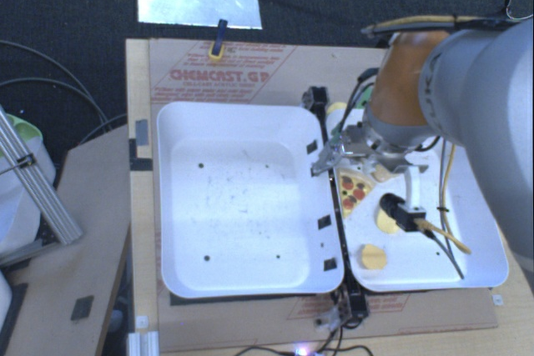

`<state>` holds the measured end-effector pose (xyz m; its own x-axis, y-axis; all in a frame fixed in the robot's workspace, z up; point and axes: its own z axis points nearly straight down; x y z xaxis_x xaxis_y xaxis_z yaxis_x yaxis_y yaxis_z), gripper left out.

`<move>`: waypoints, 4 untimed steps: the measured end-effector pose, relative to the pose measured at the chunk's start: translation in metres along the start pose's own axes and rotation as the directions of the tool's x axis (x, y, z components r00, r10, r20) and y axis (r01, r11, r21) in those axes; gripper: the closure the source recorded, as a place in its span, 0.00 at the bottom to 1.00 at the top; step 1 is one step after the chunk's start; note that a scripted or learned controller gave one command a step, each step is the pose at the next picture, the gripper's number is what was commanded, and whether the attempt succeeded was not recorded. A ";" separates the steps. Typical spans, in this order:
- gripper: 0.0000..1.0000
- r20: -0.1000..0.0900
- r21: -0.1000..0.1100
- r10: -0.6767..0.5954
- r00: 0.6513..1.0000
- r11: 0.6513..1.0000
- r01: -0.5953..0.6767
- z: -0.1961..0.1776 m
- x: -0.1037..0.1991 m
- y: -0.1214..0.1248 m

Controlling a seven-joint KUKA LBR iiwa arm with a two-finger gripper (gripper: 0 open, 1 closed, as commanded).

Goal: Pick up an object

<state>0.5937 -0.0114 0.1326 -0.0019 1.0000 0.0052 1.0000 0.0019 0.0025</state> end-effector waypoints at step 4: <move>0.00 0.004 0.012 0.000 1.000 1.000 0.000 0.050 0.141 -0.026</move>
<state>0.5674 0.1296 0.0836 -0.0015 1.0000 0.0011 1.0000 0.0015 -0.0090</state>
